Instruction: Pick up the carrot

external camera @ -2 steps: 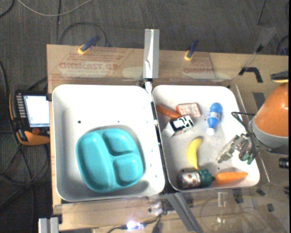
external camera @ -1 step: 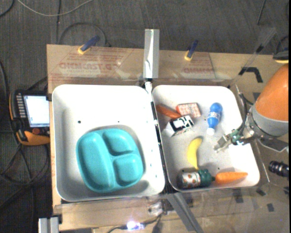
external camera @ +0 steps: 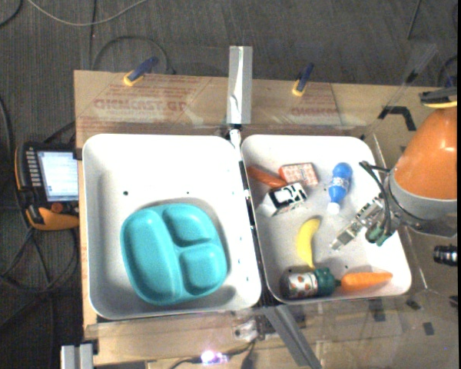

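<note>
You have the carrot (external camera: 366, 280) lying in the right bin (external camera: 323, 146), at about five o'clock of that bin, hard against its near wall. From the gripper (external camera: 352, 231), which hangs over the bin's right half, the carrot lies at roughly six o'clock, close below and apart from it. Its long axis runs nearly three to nine o'clock, the thin tip toward three and the green-topped end toward nine, where it touches a dark can (external camera: 300, 283). The claw's fingers point toward eight o'clock; whether they are spread or closed you cannot tell here, and nothing shows between them. Judge the approach as a short drop toward six o'clock with the wrist turned so the fingers straddle the carrot across its width; the wall and the can leave little room. The same bin also holds a banana (external camera: 308, 239), a blue bottle (external camera: 339, 183), a small box (external camera: 300, 173) and a toy car (external camera: 289, 196). The left bin (external camera: 100, 167) holds a teal divided plate (external camera: 175, 252)
</note>
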Controlling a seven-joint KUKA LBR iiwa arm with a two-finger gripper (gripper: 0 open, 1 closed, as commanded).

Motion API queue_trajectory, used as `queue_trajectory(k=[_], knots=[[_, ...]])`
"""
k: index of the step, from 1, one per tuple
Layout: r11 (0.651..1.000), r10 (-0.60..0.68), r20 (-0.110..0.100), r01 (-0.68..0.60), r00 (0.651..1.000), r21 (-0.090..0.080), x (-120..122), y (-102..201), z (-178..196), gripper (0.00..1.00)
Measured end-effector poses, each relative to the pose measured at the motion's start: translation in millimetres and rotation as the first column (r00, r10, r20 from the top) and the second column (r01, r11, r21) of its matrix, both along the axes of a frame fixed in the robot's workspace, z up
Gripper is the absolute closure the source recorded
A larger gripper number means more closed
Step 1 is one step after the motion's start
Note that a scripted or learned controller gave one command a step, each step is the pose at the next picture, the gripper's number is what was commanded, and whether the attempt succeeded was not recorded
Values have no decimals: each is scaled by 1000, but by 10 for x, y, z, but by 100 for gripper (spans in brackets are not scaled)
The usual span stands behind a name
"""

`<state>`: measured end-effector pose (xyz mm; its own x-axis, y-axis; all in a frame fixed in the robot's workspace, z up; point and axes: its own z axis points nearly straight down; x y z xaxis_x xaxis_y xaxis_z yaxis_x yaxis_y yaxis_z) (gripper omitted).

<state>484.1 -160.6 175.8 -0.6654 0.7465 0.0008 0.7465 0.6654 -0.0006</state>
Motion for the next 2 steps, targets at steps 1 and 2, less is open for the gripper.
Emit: queue_trajectory(k=[1, 2], knots=[[994, -110, 2, 110, 994, -2, 481, -243, 1006, 100], [940, -340, -2, 340, 940, -2, -6, 177, 148, 100]])
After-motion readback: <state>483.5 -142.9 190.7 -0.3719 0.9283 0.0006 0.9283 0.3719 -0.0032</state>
